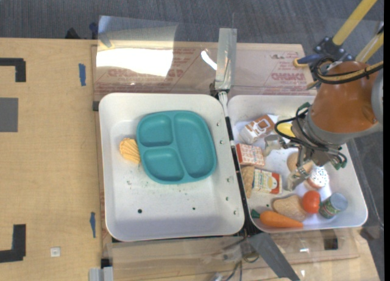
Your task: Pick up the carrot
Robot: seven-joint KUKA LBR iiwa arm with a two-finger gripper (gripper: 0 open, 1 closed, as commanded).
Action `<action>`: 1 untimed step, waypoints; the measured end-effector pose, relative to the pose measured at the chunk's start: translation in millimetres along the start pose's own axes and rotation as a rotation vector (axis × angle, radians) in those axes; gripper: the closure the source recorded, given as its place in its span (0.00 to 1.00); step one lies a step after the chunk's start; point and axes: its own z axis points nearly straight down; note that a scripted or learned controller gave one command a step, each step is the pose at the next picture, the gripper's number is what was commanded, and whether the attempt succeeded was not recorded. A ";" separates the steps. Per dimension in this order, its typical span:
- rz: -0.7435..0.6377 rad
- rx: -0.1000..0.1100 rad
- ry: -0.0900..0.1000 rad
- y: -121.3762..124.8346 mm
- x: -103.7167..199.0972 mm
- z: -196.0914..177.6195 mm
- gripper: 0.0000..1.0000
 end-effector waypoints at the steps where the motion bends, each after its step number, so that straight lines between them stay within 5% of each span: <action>1: -0.266 0.000 -0.001 -18.0 13.8 0.4 0.00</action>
